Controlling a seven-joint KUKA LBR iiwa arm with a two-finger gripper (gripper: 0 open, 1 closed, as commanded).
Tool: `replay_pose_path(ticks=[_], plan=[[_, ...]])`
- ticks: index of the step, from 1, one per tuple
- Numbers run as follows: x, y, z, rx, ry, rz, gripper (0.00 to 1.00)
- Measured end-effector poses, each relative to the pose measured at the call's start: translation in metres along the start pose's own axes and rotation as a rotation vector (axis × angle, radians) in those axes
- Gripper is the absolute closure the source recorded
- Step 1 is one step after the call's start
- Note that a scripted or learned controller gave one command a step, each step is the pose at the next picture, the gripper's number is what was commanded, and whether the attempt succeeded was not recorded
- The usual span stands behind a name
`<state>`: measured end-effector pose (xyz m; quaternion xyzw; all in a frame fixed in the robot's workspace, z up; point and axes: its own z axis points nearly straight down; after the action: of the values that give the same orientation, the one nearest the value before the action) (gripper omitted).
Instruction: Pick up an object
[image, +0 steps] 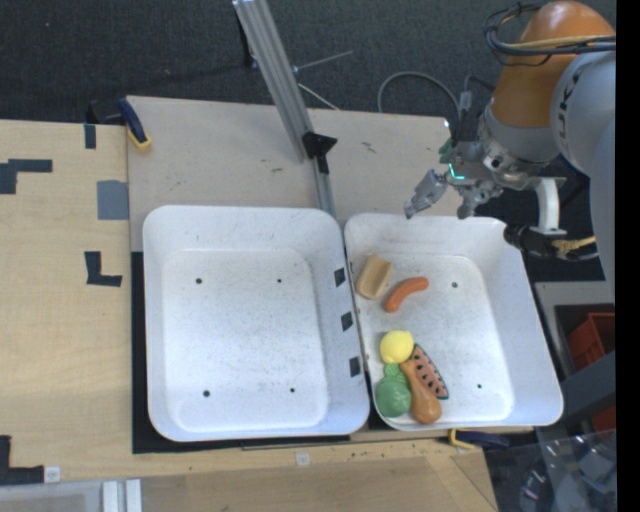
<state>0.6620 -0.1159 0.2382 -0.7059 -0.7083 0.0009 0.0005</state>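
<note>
Hovering above right bin's (520, 300) far rim: tool (442, 198), fingers apparently spread, grasping nothing. Inside: bread (373, 277), sausage (406, 292), lemon (396, 347), watermelon slice (430, 374).

White bins (240, 225) hold a yellow lemon (396, 347) and orange sausage (406, 292).

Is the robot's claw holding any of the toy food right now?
No. The gripper is open above the right bin's far edge, with nothing between its fingers.

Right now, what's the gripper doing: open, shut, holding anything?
Gripper: open, holding nothing, above the right bin's far rim.
</note>
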Motion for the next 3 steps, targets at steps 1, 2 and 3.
replay_pose_path(ticks=[1, 2, 3], plan=[[0.009, 0.0, 0.061, 0.005, 0.0, 0.0, 0.0], [0.019, 0.0, 0.118, 0.005, 0.0, 0.001, 0.0], [0.02, -0.001, 0.152, 0.002, -0.001, 0.001, 0.0]])
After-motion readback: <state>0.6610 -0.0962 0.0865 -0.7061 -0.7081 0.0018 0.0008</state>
